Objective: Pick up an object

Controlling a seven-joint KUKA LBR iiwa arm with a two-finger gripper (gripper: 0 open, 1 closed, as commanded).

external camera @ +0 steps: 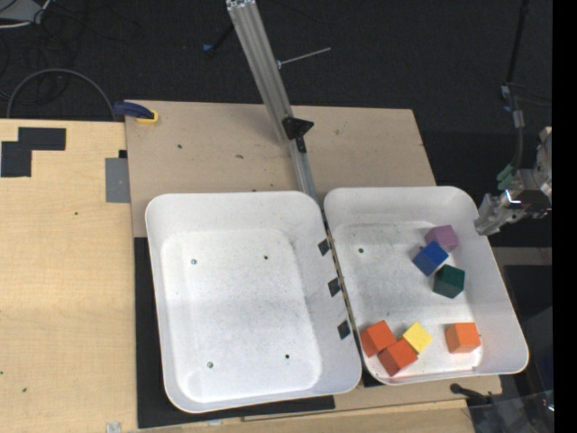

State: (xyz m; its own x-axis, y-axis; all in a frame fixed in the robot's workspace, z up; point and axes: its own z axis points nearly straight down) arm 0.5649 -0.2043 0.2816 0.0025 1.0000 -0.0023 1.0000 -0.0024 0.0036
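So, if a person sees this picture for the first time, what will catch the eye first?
Probably the coloured blocks in the right bin: a purple block, a blue block and a dark green block near its upper right, then three orange blocks and a yellow block along its near edge. After that, the gripper at the right bin's far right corner.

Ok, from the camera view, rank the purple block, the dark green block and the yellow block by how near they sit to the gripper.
From the gripper at the right bin's upper right edge:
1. Purple block, upper right of the right bin.
2. Dark green block, just below it, mid right.
3. Yellow block, near the bin's front edge.
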